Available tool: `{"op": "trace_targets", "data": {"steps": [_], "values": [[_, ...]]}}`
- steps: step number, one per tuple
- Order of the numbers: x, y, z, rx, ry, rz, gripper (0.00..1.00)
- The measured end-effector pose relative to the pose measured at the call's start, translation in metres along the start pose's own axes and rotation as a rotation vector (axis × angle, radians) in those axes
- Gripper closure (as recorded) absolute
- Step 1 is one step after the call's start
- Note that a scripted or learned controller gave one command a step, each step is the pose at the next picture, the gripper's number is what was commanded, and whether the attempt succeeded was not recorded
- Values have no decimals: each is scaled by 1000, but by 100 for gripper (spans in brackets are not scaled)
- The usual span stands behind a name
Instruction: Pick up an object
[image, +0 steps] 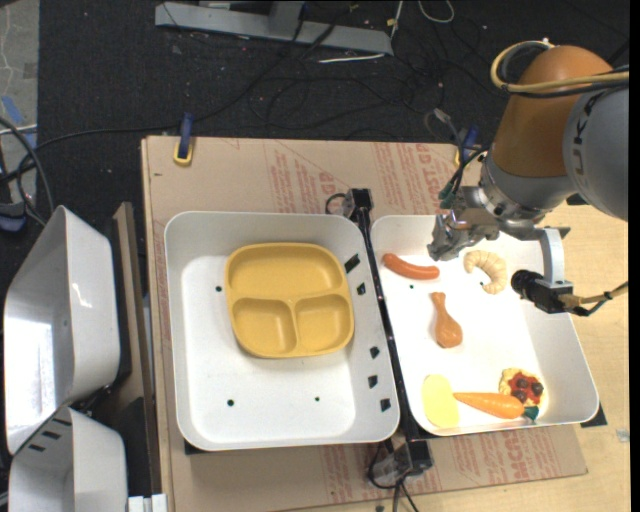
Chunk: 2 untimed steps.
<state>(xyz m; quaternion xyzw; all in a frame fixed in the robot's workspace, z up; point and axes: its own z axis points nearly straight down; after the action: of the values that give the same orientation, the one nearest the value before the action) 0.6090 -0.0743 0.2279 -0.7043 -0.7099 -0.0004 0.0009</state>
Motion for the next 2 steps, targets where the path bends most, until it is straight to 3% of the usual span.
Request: {"op": "trace_targets", "data": {"steps": [2], "values": [[111,-29,3,3,0,-1,100]]}}
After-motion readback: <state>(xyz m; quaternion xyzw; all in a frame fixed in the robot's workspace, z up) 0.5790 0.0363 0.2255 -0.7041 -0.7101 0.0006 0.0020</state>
